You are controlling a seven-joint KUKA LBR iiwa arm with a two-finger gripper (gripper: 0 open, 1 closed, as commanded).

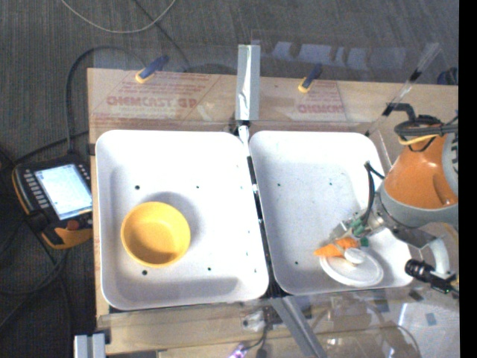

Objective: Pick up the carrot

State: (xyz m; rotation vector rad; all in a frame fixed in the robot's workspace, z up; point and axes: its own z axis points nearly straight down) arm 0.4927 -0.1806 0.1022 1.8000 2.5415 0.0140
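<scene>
Carrot (329,250) in right white bin (298,200) — wooden bench (171,99), grey carpet (45,36)

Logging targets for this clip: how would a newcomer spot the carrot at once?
Take the right white bin and go to its near right corner, beneath the gripper. The carrot lies at the left rim of a white plate, the single small orange piece among white things.

Bench (216,99), seen from above at a slant. Two shallow white bins rest on it side by side, touching along their inner rims: left bin (112,162) and right bin (313,148). Two clamps, one (151,68) and another (310,77), sit at the far edge.
</scene>
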